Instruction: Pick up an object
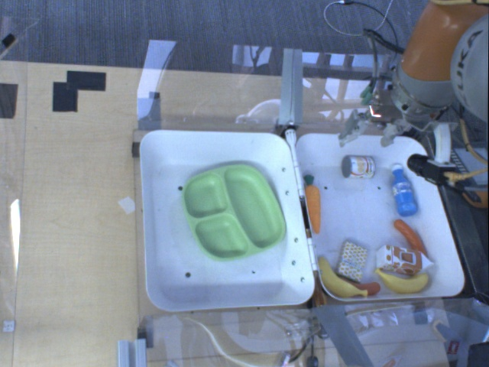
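1. Two white bins sit side by side: left bin (pixel 160 281) mid-frame, right bin (pixel 451 274) toward the right edge.
2. Left bin holds a green divided plate (pixel 233 211), three compartments, roughly centred.
3. Right bin contents: small can (pixel 358 167) lying on its side near the top; blue bottle (pixel 404 192) just right of it; carrot (pixel 312 205) along the left wall.
4. Lower part of right bin: two bananas (pixel 340 281) (pixel 403 283), patterned packet (pixel 352 260) between them, small carton (pixel 399 260) touching the right banana, red-orange pepper-like item (pixel 410 235) above the carton.
5. Gripper (pixel 370 134) hangs at the top rim of the right bin, above the can in frame, fingers spread apart, nothing between them.
6. Arm (pixel 439 40) with orange band occupies the upper right corner; cables loop above it.
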`<state>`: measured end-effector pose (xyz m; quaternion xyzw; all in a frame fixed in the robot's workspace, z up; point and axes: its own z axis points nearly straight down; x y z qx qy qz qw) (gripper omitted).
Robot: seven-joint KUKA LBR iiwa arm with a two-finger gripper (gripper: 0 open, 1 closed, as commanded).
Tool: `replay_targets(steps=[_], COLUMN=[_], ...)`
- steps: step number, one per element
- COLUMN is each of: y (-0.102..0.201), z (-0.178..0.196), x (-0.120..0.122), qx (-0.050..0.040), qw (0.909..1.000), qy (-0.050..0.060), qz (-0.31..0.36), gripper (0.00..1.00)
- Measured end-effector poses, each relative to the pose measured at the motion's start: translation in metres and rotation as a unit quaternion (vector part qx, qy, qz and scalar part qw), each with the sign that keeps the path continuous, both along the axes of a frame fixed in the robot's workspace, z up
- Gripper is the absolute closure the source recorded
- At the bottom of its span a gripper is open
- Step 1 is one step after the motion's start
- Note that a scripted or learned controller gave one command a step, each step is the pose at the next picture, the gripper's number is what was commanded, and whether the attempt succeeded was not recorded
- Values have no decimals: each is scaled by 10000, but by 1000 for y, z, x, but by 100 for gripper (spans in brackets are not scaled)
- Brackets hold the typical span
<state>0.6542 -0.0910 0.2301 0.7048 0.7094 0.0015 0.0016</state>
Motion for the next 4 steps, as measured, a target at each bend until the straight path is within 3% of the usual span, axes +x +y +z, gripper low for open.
replay_targets(steps=[1, 2, 3, 4], y=[-43, -42, -3, 26], z=[-142, -128, -111, -20], x=[-22, -19, -43, -53], qx=[-5, -5, 8, 4], qw=[9999, 9999, 9982, 9956], qy=[-25, -67, 9, -9], qz=[-127, -123, -601, -938], gripper=[0, 100, 100, 100])
